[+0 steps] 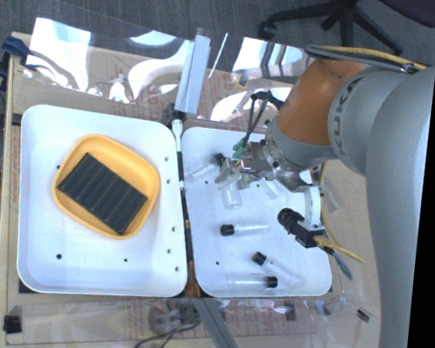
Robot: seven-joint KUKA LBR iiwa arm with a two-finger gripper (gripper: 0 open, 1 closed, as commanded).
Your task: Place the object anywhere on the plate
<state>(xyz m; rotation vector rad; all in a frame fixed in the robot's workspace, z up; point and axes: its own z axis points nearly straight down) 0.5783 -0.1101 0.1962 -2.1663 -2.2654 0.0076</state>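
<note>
A yellow plate (142,171) lies in the left bin (32,243). A black ridged slab (101,190) rests flat on the plate. My gripper (233,176) hangs low over the upper middle of the right bin (307,275), well to the right of the plate. Several clear tubes with black caps lie around it: one (240,228) just below the gripper, one (253,282) near the bin's front edge, and a small black cap (259,257) between them. The wrist hides what is directly under the gripper.
The grey arm with its orange band (318,103) fills the right side and overhangs the right bin's far corner. A black cable fitting (297,226) hangs off the wrist above the bin's right part. A metal divider bar (191,74) stands behind the bins.
</note>
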